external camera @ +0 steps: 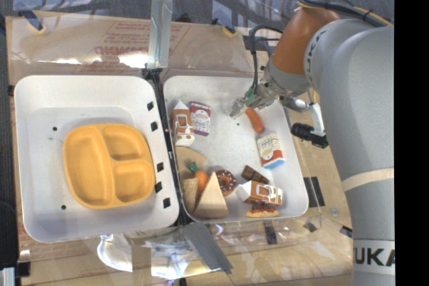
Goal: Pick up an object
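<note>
Grey carpet surrounds the table (67, 37), which is covered with brown cardboard and bears two shallow white bins side by side. In the left bin (33, 117) lies a yellow divided plate (107, 164) with three compartments, sitting flat near the middle.

Toy food is scattered across the right bin (221, 87). Near its left wall stand a small brown-and-white carton (181, 124) and, just beside it, a dark red packet (200, 118). Toward the right wall lies a white bottle with a red label (269, 149). Along the near edge a cluster sits close together: a tan wedge (212, 197), an orange piece (201, 179), a chocolate doughnut (225, 179), a brown block (255, 175) and a small white-and-orange box (263, 193).

The arm (348, 77) comes in from the right, its orange band above the wrist. Its end effector (242, 106) hangs low over the far right part of the right bin, fingertips pointing down and to the left. An orange sausage-shaped piece (254, 120) lies tilted just below and beside the fingertips, very near or touching them; it is not seen between them. Whether the fingers are apart or together cannot be told from this angle.
</note>
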Robot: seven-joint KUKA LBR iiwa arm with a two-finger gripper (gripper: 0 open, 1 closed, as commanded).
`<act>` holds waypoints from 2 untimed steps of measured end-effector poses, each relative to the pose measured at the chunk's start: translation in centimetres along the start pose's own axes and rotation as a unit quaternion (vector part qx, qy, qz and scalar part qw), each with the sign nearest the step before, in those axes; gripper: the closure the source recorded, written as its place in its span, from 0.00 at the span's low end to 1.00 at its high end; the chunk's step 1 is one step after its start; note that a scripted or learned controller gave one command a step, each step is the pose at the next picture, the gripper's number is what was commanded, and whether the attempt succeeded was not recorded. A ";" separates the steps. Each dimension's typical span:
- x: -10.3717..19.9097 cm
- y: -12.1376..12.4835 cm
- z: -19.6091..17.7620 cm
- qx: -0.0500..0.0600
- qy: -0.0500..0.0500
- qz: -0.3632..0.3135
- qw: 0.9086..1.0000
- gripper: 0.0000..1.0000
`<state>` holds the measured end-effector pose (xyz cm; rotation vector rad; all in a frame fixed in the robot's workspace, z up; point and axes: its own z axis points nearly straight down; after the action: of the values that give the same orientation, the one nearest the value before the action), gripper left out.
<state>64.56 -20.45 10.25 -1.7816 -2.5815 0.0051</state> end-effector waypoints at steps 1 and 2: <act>0.1 1.3 -12.1 -0.004 -0.002 0.145 0.989 1.00; 0.2 1.3 -11.9 -0.003 -0.001 0.145 0.989 0.00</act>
<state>65.74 -19.80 22.16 -2.1401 -2.2999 0.0011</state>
